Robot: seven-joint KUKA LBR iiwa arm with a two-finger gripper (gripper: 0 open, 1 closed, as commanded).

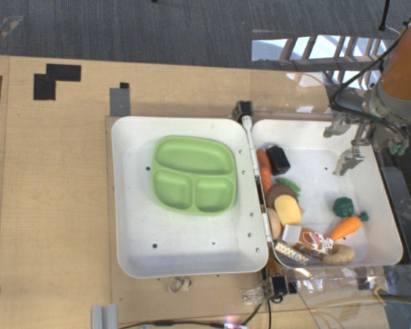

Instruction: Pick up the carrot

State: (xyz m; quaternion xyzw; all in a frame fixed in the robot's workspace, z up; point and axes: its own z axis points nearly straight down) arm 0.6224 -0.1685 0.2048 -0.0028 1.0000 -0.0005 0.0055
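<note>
We take the right bin as our landmark. The carrot lies inside it near its front right corner, orange body slanting, its green top just behind it. Beside the carrot, toward the bin's front wall, we see a pale potato-like piece and a red and white packet, partly overlapping so their edges are hard to separate. Along the bin's left wall sits a crowded heap: a black block, an orange piece and a yellow rounded item, several half hidden under one another. The gripper hangs over the bin's back right part, well apart from the carrot; its 2 fingers look spread with nothing between them. The arm above it is cut off by the picture's edge. Left of the bin, the other bin holds a green divided plate
</note>
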